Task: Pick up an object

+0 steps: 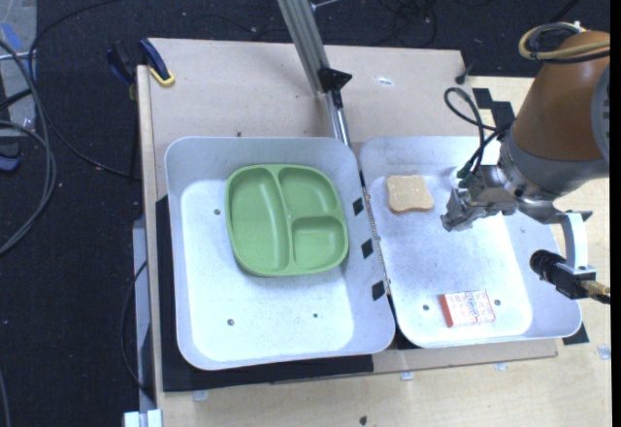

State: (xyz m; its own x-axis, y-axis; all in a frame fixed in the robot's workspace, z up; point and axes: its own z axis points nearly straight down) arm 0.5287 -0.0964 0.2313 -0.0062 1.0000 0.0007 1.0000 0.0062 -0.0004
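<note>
On the worktop (243,76), two shallow white bins sit side by side. At left, the left bin (194,318) holds a green divided plate (287,219). Across the divide, the right bin (427,279) holds a slice of toast (409,193) near its upper left and a small red-and-white packet (467,308) near its lower edge. Right of the toast, the hand (458,213) hangs low over the bin; its grip cannot be made out.

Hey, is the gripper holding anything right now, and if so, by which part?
Nothing is held. The gripper hangs over the right bin, beside the toast slice, with nothing between its fingers.
</note>
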